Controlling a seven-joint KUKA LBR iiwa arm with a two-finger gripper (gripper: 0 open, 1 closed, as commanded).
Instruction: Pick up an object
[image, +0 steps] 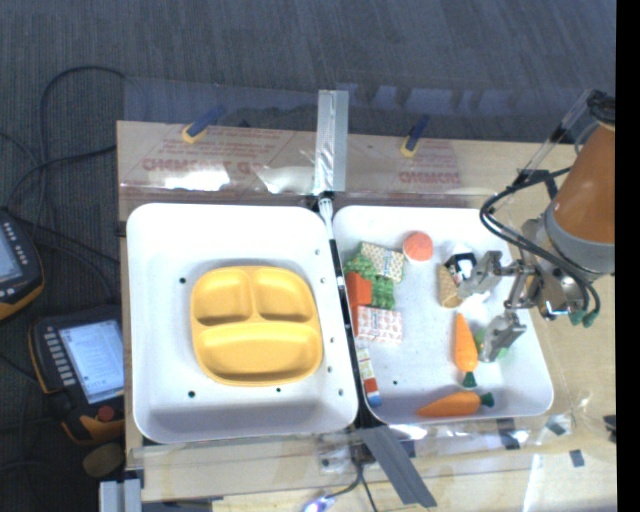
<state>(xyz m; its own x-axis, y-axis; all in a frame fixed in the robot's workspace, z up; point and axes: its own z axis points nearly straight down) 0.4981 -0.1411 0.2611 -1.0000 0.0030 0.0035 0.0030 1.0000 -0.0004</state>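
Two toy carrots lie in the right bin (540, 385), and the upright one (464, 348), right of frame centre, looks like the likeliest pick. Its long axis runs nearly top to bottom of the frame, orange body above, green stub at the lower end. The gripper (497, 300) sits just up and to the right of it, close beside the carrot's upper half, apparently not touching it. I'd judge the coming move a short shift down and to the left, with the pincer set across that long axis.

Whether the pincer is apart or together I cannot tell; the metal parts blur into each other, and nothing shows between them.

The second carrot (452, 404) lies almost crosswise along the bin's lower edge, below the first. A tan block (449, 288) sits left of the gripper, an orange ball (418, 246) above it, and patterned blocks (378, 290) crowd the bin's left side. In the left bin (160, 400), left of centre, rests a yellow divided tray (257, 323).
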